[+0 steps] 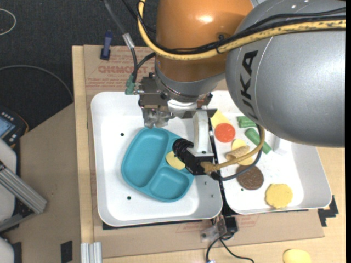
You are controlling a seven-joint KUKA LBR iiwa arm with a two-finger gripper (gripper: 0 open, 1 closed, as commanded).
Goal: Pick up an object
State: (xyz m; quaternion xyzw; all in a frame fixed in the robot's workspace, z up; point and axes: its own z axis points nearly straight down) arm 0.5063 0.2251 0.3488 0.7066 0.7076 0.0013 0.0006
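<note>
Camera view: looking down on both bins, me reaching in from the right.
My gripper (155, 118): down in the left white bin (107, 147), right at the far rim of the teal divided plastic tray (148, 166). Honestly can't tell if my jaws are spread or pinched.
Tray: lying flat, a pale yellow piece (174, 160) at its right edge.
Right white bin (312, 185): red round disc (225, 132), brown round cookie (250, 178), yellow crinkly round (278, 195), green stick (256, 137).
</note>
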